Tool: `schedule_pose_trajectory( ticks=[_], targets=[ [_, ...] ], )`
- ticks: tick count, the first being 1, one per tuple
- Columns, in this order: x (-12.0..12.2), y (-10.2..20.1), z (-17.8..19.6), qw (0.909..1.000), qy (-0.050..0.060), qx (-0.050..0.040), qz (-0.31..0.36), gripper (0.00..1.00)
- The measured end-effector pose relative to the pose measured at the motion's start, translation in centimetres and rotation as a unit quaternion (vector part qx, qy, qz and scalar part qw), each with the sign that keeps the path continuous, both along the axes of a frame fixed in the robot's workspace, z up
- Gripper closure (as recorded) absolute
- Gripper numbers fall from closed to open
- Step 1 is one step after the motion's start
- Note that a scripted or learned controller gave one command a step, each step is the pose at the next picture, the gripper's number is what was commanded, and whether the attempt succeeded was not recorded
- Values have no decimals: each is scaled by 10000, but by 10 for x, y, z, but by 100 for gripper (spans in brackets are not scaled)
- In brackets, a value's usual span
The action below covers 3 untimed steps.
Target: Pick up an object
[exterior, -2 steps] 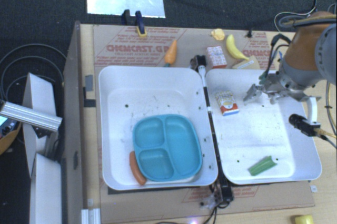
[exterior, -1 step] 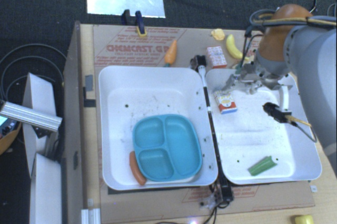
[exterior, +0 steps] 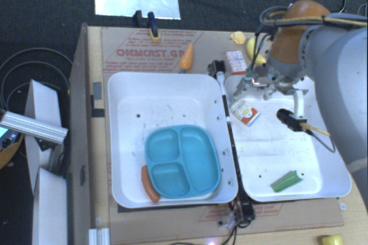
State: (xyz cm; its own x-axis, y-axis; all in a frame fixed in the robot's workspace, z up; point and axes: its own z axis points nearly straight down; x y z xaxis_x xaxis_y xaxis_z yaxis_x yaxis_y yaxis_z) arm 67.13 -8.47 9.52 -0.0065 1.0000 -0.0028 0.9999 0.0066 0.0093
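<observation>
- Arm (exterior: 336, 74): grey, orange band at the wrist, reaching in from the right over the right bin's far end.
- Left bin (exterior: 123, 123): holds a blue tray (exterior: 182, 161) with three compartments; a sausage (exterior: 149, 183) lies just beside the tray's near-left edge.
- Right bin (exterior: 270, 152): a small card packet (exterior: 244, 112) lies near its far-left corner, a green piece (exterior: 286, 180) near its front.
- Gripper (exterior: 269, 81): hangs above the bin's far end, just right of the packet; whether its fingers are spread or holding anything cannot be told.
- Carrot (exterior: 186, 58): on the cardboard behind the left bin.
</observation>
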Motion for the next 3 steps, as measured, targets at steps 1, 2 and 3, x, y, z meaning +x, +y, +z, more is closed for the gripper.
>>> schedule_pose_trajectory(
  ticks=[1, 2, 3],
  targets=[
    [-58, -27, -11, 10000, 64, 14, -41, 0],
    [-54, -25, 1, 10000, 26, 12, -21, 100],
    [-70, 49, 95, 10000, 12, 24, 20, 100]
  ],
)
